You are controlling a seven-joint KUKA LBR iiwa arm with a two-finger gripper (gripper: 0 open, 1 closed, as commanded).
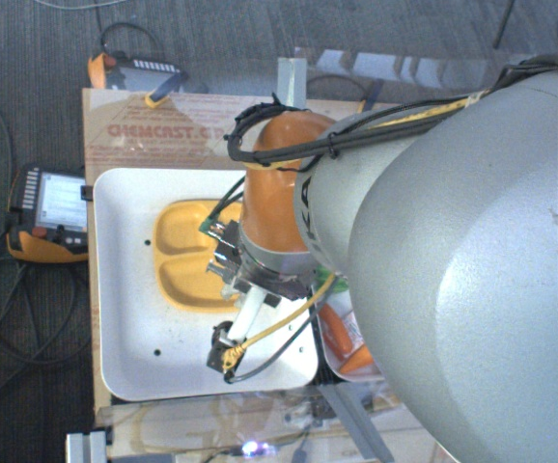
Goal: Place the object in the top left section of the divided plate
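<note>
Divided plate [184, 251], yellow, was the one to watch, but the arm came first. The big grey arm [453, 258] swept in from the right and loomed closest to the lens, covering most of that side. Its orange band [274, 196] sat just past the grey shell, above the wrist.

Under the wrist, the gripper [229, 263] hung down over the plate's right side. And was it released or clenched? I could not tell, since the wrist covered that part. Nothing showed in its hold.

Down on the bench, the plate lay in the left bin [125, 297], a shallow white tray, toward its upper middle. Two of the plate's sections showed at its left, one above the other. The rest ran under the wrist and out of sight.

Off to the right, low beside the arm's shell, an orange object [345, 343] peeked out in a sliver of the right bin [335, 369]. It was well apart from the plate, and most of it was hidden, so its shape stayed unclear.

Further back, a cardboard sheet [163, 133] with red lettering lay beyond the left bin. A handheld pendant [47, 215] with a lit screen rested on the grey carpet [28, 27] at the left.
</note>
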